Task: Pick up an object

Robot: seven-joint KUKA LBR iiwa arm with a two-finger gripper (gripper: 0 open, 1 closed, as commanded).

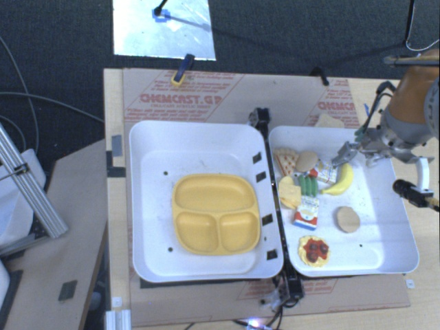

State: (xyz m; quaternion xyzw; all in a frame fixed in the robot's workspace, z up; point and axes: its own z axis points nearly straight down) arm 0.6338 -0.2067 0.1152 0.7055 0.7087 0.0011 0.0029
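Note:
The right bin [393, 234] holds several toy foods. A yellow banana [344, 181] lies near its middle, beside a waffle [286, 161], a tan bun [307, 160], a green and red piece [308, 183] and a yellow wedge [290, 195]. Lower down are a red and white carton [306, 214], a round tan cookie [348, 219] and a small pizza [315, 250]. My gripper [342, 159] reaches in from the right and hovers just above the banana's upper end. Its tip overlaps the cluster of foods, and nothing is visibly held.
The left bin [148, 184] carries a yellow divided plate [216, 212]. A black divider [270, 184] runs between the bins. The arm's grey body and orange band [412, 98] hang over the right bin's far right corner. A black part [412, 192] sticks out by the right wall.

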